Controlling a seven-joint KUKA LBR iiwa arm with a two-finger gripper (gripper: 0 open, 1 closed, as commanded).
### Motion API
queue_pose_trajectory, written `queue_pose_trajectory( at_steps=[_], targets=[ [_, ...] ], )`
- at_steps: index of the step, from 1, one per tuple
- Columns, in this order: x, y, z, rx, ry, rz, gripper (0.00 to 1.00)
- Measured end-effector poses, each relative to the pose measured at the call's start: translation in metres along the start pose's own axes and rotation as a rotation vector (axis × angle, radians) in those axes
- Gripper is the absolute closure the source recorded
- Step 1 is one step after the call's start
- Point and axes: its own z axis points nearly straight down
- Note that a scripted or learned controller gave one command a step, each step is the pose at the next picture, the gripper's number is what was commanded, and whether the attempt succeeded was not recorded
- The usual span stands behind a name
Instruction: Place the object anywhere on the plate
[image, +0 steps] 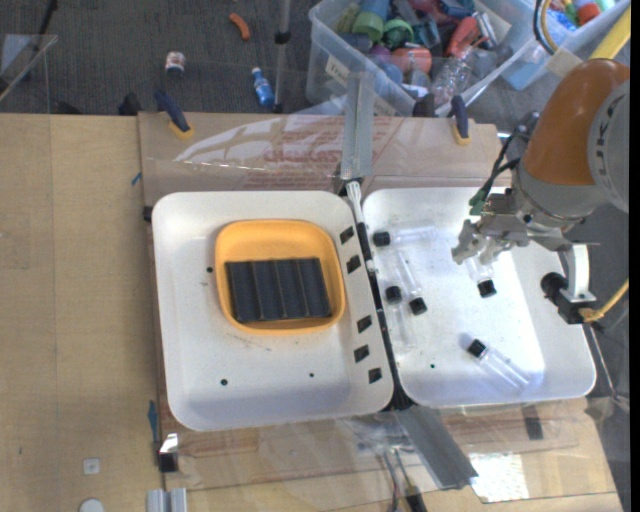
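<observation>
My gripper (478, 252) hangs over the right bin (560, 375); I cannot tell how my jaws stand

The clear tube with a black cap (494, 362) lies flat at 5 o'clock in that bin, well apart from me, with bare white floor around it. The yellow plate (232, 243) sits mid left bin (190, 390), a dark ridged block (278, 289) on it, its rim showing all round
</observation>
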Motion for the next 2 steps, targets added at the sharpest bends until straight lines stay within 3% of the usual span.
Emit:
queue_pose_trajectory(
  at_steps=[1, 2],
  targets=[
    [0.028, 0.056, -0.002, -0.001, 0.000, -0.107, 1.00],
    [0.052, 0.058, -0.040, -0.004, 0.000, -0.297, 1.00]
  ],
)
